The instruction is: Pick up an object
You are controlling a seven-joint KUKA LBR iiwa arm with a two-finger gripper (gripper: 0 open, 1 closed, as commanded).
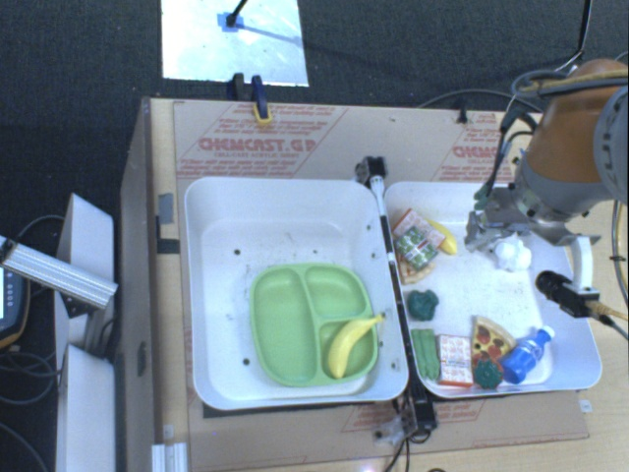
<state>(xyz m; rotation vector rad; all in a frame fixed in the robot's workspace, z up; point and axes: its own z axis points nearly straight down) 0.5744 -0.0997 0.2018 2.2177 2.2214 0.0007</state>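
A dark carpeted floor lay around the surface, which was covered by a brownish sheet with red printing. A pale square panel sat on the floor beyond its far edge. Two white bins stood side by side on the surface, touching along their shared edge.

The left bin held a green divided plate, with a banana lying across the plate's right-hand compartments.

The grey arm, with its orange band, reached in from the right over the far part of the right bin. Its jaws hung low over that bin's far right area; I could not tell whether they were open or closed, and nothing could be seen between them. A white lump lay on the bin floor just beside the jaws, on their near side.

A colourful snack packet lay at the far left of the right bin, with a small yellow piece against its right edge. Nearer the middle sat a dark green lump.

Along the near wall lay a green packet, a red-and-white carton, a pizza slice, a small teal lump and a blue bottle, close together.
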